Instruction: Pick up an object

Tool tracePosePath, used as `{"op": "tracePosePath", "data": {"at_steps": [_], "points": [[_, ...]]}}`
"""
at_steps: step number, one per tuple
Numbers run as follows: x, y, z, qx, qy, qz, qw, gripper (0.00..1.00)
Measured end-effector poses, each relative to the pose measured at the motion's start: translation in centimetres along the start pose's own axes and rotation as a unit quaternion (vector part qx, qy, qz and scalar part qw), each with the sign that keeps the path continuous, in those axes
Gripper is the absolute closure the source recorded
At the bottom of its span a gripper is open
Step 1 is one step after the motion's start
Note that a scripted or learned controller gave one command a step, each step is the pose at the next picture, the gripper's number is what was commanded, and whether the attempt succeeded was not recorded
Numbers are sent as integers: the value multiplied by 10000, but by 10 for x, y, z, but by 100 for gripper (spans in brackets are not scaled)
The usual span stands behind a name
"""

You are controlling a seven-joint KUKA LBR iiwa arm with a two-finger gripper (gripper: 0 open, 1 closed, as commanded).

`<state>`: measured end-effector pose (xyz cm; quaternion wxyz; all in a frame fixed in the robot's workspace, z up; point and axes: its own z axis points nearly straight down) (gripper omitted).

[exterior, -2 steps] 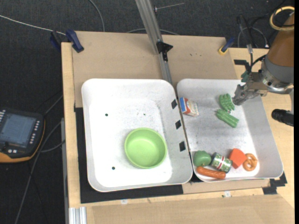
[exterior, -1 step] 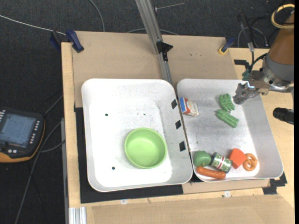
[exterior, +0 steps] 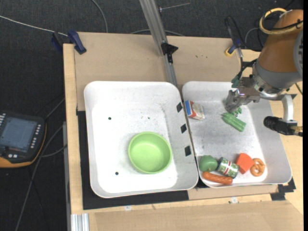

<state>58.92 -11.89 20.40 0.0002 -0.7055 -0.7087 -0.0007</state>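
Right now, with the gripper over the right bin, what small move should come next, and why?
Probably a short, straight descent. The gripper hangs just above the upper end of the green object in the right bin, with nothing seen between its fingers, and the other items lie well apart.

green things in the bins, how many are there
3: a green bowl in the left bin, a long green piece below the hand in the right bin, and a rounded green piece near that bin's front edge.
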Motion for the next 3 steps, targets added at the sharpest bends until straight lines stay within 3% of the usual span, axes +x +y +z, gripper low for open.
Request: {"op": "tracePosePath", "data": {"at_steps": [3], "points": [[176, -28, -18, 4, 1, -5, 10000, 100]]}}
